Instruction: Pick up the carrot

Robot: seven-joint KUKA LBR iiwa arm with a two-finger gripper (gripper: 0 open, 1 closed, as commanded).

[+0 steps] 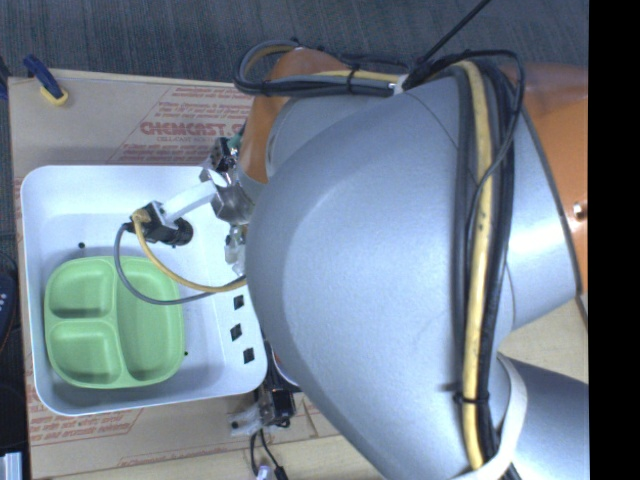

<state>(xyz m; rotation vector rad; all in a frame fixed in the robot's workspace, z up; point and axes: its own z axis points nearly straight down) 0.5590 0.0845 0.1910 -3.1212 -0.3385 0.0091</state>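
Camera view is mostly taken up by the grey arm, which covers the right bin. Whether the fingers are open or closed cannot be told, and no carrot can be made out, so the pick looks not yet done. 1 white bin holds a green divided tray with 3 empty compartments.

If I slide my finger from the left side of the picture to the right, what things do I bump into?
Blue clip on the cardboard → green divided plate in the white bin → black-and-yellow cable end → big grey robot arm.
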